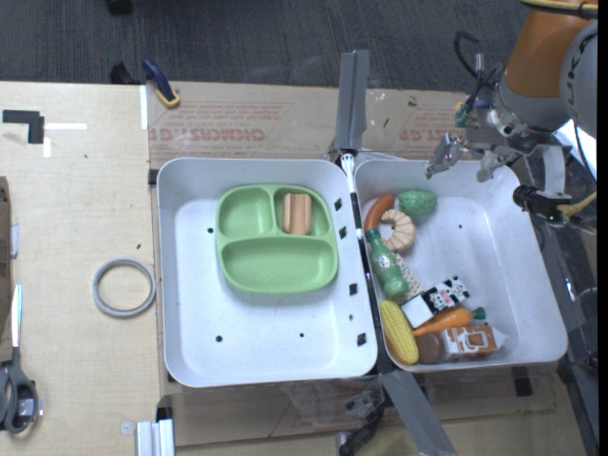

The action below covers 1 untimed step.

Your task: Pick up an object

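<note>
My gripper (465, 160) hangs over the far edge of the right bin (513, 255), open, with nothing between its fingers. Below and left of it, toy food is piled along the bin's left side: a green leafy piece (416, 202), a red sausage (377, 210), a donut (396, 229) and a green bottle (387, 266). Nearer the front lie a corn cob (399, 331), a carrot (445, 320), a cow-patterned piece (446, 295) and an orange carton (471, 342). The left bin (190, 302) holds a green divided plate (275, 240) with a tan food piece (297, 213) in its far right compartment.
A grey post (351, 103) rises at the far end of the wall between the bins. A tape roll (124, 286) and scissors (19, 392) lie on the wooden bench to the left. A blue clamp (161, 82) sits at the back. The right bin's right half is bare.
</note>
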Each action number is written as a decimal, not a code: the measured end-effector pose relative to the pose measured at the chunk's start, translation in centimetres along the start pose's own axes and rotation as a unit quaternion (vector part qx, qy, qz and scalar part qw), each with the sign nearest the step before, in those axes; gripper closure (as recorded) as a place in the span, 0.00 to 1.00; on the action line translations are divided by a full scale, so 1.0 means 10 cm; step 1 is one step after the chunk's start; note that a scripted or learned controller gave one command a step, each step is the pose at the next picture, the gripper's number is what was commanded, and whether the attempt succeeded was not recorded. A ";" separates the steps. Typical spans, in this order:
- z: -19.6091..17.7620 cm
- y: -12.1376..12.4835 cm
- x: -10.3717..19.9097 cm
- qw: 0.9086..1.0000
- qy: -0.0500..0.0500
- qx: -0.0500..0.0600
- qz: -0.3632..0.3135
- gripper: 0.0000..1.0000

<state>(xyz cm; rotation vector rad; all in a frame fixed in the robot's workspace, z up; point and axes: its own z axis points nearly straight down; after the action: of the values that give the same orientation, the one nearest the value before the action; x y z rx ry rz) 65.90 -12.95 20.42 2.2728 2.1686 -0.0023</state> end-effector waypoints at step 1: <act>0.53 -0.02 0.38 0.997 0.000 0.000 -0.082 0.00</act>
<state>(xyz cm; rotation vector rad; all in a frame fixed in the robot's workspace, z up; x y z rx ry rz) 65.87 -9.20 15.16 2.0884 2.3479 -0.0030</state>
